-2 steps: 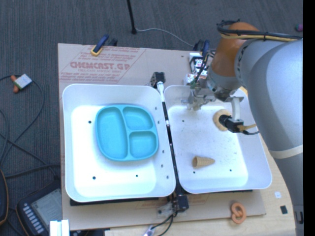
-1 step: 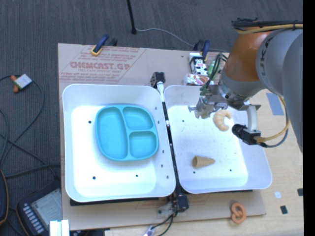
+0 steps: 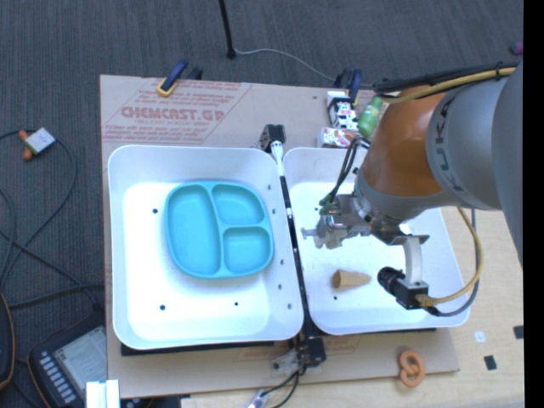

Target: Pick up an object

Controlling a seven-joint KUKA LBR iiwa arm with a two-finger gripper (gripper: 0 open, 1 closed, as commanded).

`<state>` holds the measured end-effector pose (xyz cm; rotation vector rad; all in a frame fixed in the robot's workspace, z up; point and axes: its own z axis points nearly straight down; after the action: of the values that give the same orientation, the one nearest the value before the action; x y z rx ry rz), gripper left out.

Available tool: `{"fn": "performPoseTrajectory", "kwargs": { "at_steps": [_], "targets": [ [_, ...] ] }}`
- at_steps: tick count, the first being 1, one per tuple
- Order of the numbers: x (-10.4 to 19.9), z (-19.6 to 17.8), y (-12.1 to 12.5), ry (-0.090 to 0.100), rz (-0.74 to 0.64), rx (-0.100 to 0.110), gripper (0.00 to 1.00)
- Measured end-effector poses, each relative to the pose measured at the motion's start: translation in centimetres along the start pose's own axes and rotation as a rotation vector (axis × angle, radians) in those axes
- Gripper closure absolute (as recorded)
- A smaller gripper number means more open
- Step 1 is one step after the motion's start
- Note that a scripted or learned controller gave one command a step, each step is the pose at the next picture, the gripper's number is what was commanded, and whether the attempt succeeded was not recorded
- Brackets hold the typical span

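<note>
Hand (image 3: pixel 330 230) above right bin (image 3: pixel 319 313), cone (image 3: pixel 349 279) near, blue tray (image 3: pixel 219 229) left

the grey arm with its orange band reaches in from the right, its hand (image 3: pixel 327 230) pointing down and left.

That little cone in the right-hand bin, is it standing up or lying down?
Lying down. The cone rests on its side on the right bin's floor, its point toward the left bin.

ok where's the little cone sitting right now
The tan cone lies on its side on the floor of the right bin, toward its near edge, just below the gripper and beside the arm's black fitting.
</note>
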<state>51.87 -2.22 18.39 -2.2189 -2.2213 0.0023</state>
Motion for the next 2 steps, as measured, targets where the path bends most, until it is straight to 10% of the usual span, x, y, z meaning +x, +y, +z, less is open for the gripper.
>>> {"fn": "performPoseTrajectory", "kwargs": {
  "at_steps": [1, 2],
  "targets": [
    [-1.48, 0.00, -3.54, 0.000, 0.001, 0.000, 1.00],
    [-1.46, 0.00, -3.54, 0.000, 0.001, 0.000, 0.00]
  ]
}}
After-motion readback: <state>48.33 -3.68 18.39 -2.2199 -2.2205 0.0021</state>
